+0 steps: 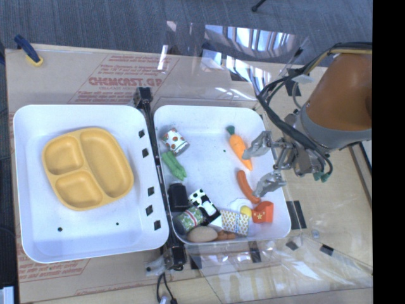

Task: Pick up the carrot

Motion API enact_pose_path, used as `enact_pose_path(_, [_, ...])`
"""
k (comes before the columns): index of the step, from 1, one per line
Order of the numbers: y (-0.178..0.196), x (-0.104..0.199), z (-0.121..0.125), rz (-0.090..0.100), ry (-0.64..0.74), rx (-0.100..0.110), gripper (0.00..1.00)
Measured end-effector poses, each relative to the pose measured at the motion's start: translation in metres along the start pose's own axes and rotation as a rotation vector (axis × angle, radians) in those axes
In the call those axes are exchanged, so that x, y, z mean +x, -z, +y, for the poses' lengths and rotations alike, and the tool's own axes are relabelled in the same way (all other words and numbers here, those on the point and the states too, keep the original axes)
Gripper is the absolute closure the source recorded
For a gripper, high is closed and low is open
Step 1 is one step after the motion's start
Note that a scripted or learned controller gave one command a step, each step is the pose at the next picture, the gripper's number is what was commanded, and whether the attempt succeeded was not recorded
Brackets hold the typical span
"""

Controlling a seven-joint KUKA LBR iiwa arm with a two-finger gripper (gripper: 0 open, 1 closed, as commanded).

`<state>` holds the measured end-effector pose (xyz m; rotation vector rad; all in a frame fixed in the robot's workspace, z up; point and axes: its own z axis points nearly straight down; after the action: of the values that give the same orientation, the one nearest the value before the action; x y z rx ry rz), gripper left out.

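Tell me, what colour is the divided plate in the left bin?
Yellow; the plate shows clearly in the overhead camera view.

Both white bins [38,233] and the yellow divided plate [87,166] at left look like smooth matt plastic, the metal pincer [264,165] gleams, and the carrot [239,147] looks smooth.

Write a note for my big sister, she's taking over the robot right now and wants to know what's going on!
Hand: open, holding nothing, over the right side of the right bin, fingers spread.
Carrot: lying in the right bin, just left of the hand's upper finger, green top pointing away from the hand.
Yellow tray: in the left bin.
Done: hand is near the carrot.
Left: close on the carrot, then lift it.
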<state>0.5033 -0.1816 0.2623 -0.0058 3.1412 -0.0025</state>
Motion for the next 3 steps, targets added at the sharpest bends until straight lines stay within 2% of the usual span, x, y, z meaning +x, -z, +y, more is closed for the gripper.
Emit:
enact_pose_path(1, [-0.099,-0.057,-0.010,0.007,-0.166,-0.003,0.00])
enact_pose_path(2, [-0.171,-0.105,-0.027,0.005,-0.877,-0.002,0.00])
enact_pose_path(3, [-0.159,-0.107,-0.025,0.003,-0.866,0.000,1.00])
